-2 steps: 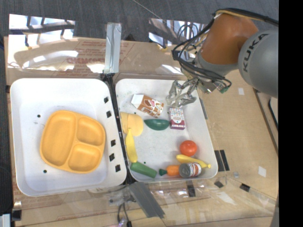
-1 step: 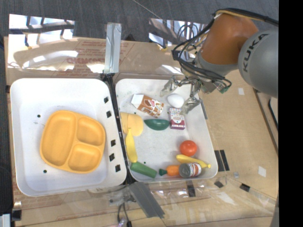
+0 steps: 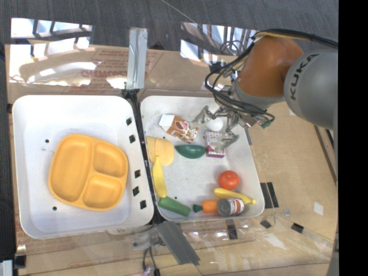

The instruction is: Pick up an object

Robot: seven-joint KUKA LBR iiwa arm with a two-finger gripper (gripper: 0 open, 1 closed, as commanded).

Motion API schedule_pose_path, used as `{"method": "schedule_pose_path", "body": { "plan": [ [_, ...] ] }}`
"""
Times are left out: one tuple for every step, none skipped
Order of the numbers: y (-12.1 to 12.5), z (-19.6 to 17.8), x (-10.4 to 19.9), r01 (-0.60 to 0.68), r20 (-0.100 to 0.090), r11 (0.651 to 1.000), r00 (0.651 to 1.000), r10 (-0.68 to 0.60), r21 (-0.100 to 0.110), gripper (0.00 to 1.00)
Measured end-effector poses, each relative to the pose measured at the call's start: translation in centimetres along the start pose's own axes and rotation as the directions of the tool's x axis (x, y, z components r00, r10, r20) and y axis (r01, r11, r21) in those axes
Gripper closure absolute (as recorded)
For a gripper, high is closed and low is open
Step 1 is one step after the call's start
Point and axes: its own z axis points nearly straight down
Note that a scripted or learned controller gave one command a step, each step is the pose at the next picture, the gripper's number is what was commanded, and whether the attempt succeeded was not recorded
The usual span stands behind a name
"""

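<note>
- Two-finger gripper [image 3: 221, 126] hangs low over the right white bin [image 3: 253, 171], near its far right corner; metal fingers [image 3: 231, 135] look spread apart, nothing visibly between them.
- Small purple-and-white carton [image 3: 214, 143] sits directly under the gripper, just toward the bin's near edge; likeliest target. Long axis runs roughly far-to-near. Contact: cannot tell.
- Orange-and-white printed carton [image 3: 179, 129] lies just left of the gripper, tilted.
- Dark green leaf-shaped toy [image 3: 190, 151] lies beside the purple carton, toward bin centre.
- Red tomato toy [image 3: 229, 180] is well apart, toward the near right corner.
- Judgement: a short straight drop suffices; fingers should straddle the carton's narrow sides.
- Left white bin [image 3: 29, 125] holds a yellow sectioned tray [image 3: 87, 171].
</note>
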Motion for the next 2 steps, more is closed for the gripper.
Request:
{"method": "schedule_pose_path", "body": {
  "plan": [
    [0.7,0.6,0.9,-0.099,0.021,0.995,0.995,0.099,0.017,0.00],
    [4.0,0.9,-3.7,-0.170,0.012,0.985,0.985,0.170,0.015,0.00]
  ]
}}
